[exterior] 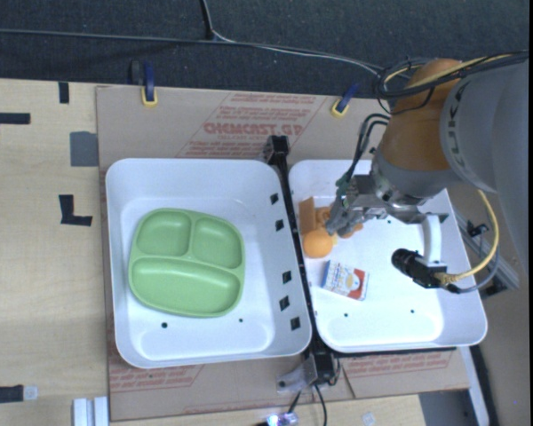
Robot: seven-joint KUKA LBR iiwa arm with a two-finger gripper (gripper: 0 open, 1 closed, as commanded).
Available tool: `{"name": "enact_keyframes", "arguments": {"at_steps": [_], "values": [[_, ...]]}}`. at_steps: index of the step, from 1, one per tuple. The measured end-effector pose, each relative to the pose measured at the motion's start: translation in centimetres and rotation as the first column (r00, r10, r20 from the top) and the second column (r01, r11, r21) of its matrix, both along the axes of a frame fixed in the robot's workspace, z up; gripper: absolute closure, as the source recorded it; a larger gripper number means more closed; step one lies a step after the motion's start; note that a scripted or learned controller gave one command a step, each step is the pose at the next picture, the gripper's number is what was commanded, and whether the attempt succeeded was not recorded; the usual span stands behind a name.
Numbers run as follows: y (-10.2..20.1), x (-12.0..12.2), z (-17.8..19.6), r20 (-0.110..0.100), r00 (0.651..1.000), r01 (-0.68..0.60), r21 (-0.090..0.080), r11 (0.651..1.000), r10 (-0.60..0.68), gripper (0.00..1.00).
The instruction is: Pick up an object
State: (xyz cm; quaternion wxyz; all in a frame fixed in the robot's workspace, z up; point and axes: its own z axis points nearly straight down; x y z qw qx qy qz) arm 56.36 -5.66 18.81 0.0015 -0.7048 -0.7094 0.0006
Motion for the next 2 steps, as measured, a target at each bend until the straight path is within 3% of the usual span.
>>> {"name": "enact_keyframes", "arguments": {"at_steps": [2], "values": [[10.7, 0.9, 2.9, 0.002, 1.000, -0.001, 0.001, 1.000, 0.001, 1.00]]}}
